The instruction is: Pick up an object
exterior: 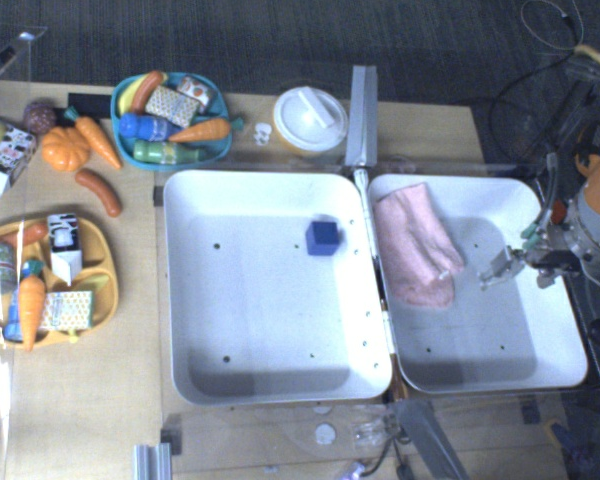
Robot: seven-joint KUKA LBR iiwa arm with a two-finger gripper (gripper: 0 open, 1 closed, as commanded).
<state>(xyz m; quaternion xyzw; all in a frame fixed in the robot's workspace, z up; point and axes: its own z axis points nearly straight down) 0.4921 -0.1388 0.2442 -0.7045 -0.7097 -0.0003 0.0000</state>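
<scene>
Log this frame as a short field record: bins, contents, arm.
left bin: one blue cube, near the upper right corner
right bin: pink cloth, lying along the left wall
gripper: above the right bin floor, right of the cloth, apart from it
held: nothing visible
bench left side: toy food in a blue bowl and a yellow tray

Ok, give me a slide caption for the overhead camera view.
Gripper hovers over the right bin beside a pink cloth; blue cube in left bin.

Bright, even overhead light here, glare bleaching the white bins [270, 368]. Soft shadows pool along their near walls. Slightly soft focus, grainy dark floor [280, 18].
</scene>
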